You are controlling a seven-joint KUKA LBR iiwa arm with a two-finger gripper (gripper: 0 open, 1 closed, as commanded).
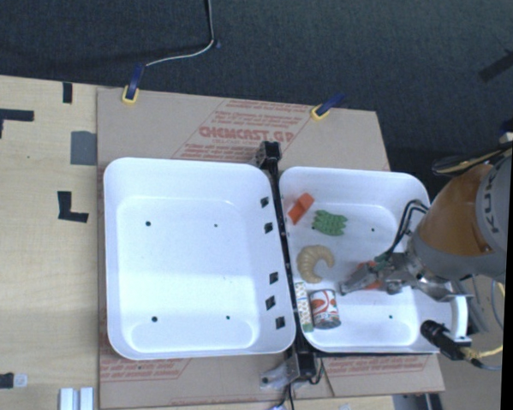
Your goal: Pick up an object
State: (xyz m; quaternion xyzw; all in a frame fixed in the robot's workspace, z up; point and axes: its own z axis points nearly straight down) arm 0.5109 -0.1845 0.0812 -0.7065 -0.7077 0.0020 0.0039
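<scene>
Arm reaching low into the right bin [411, 192], gripper [355, 285] among four small objects.

Nearest the gripper, a red-and-white can [323, 308] lies on its side near the bin's front wall, its long axis running roughly left to right, close to the divider. Just above it sits a tan croissant-shaped piece [315, 260], curved open side facing down-right. Farther back are a green lumpy item [329, 222] and a small orange block [300, 208], tilted, near the divider. The bin's right half offers open floor. The left bin [118, 235] sits alongside. Whether the gripper is clenched or released cannot be told; its tip is dark and blurred, with something reddish there too indistinct to identify.
</scene>
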